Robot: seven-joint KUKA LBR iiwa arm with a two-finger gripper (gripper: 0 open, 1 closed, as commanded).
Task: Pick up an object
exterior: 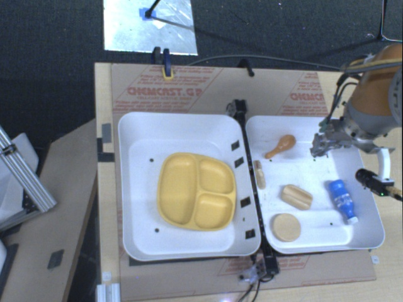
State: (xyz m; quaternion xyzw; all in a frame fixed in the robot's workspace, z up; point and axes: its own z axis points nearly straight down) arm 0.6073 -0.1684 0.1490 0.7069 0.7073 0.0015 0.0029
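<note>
Landmark = black divider (pixel 249 181) between the two bins; it runs near-vertical down the bench middle.

Left bin (pixel 135 168), left of divider: holds one yellow sectioned plate (pixel 196 191), three compartments, sitting roughly central. White floor shows all round the plate, widest on the far side and toward the left wall.

Right bin (pixel 371 228), right of divider: the arm (pixel 378 96) comes in over its far right corner, upper body cut off by the frame edge, orange band partly visible. Gripper (pixel 321 146) hangs over the far part of this bin, well right of divider. Tip is small, dark and blurred; cannot tell if the hand is released or clenched, and nothing is visibly in it.

Pick candidates in the right bin, big to small:
- blue bottle (pixel 342 200), lying down, farthest from divider, near the right wall; cap end points to the near edge.
- round wooden disc (pixel 286 227), flat, near-side, a short way right of divider.
- wooden block (pixel 296 196), lying on its side, just beyond the disc.
- wooden spoon-like piece (pixel 281 146), far side, between divider and gripper, apart from gripper.
- thin wooden stick (pixel 259 174), just beside divider, parallel to it; tight against the wall there.

Open floor: centre strip between block and bottle, and the near right corner.
</note>
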